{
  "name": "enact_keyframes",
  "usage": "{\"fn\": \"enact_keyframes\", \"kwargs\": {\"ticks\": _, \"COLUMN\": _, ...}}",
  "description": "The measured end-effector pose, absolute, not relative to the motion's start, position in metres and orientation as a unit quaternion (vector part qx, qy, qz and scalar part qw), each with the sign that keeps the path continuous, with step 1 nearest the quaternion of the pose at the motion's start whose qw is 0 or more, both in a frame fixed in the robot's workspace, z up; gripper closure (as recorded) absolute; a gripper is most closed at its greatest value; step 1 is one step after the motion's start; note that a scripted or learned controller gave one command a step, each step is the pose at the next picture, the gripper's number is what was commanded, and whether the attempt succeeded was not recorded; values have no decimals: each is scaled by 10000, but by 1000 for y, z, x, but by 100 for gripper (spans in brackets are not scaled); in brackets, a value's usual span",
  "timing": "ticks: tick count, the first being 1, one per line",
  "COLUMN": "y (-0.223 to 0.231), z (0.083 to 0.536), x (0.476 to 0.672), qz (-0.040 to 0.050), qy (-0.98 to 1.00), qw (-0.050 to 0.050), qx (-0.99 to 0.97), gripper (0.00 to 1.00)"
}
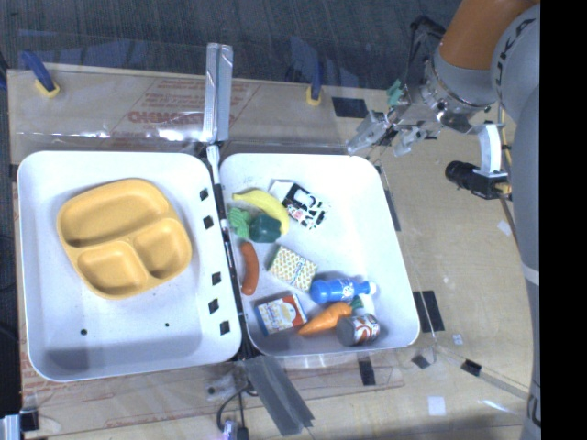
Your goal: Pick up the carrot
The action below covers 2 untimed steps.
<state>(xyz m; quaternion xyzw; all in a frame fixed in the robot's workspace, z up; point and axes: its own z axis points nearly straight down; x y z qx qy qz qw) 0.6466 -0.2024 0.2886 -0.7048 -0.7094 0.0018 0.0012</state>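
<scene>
Carrot: the small orange tapered plastic carrot (326, 320) lies flat at about 5 o'clock in the right shallow white bin (390, 246), close to its near wall.
Crowding: a silver can with a red label (359, 328) touches the carrot's thick end; a blue plastic bottle with a white cap (337, 290) lies just behind it; a small orange-and-white carton (281, 314) sits just beside its tip.
Risk: a descent here would likely catch the can or bottle, nudging the carrot aside or closing on the wrong item, because the gaps are so tight.
Mid-bin: a yellow patterned packet (293, 268), a red sausage (248, 267), a green vegetable (255, 225), a yellow banana (262, 203) and a black-and-white carton (302, 203).
Left bin: a yellow divided plastic tray (124, 235).
Hand: the hand (383, 133) hovers at 1 o'clock beyond the right bin's far corner, well apart from the carrot, fingers spread and holding nothing.
</scene>
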Motion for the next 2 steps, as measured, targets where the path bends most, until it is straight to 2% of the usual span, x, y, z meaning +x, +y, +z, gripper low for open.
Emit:
{"fn": "enact_keyframes", "kwargs": {"ticks": 1, "y": -202, "z": 289, "x": 647, "qz": 17, "qy": -7094, "qw": 12, "qx": -7048, "gripper": 0}}
{"fn": "enact_keyframes", "kwargs": {"ticks": 2, "y": -193, "z": 331, "x": 609, "qz": 12, "qy": -7319, "qw": 10, "qx": -6814, "gripper": 0}}
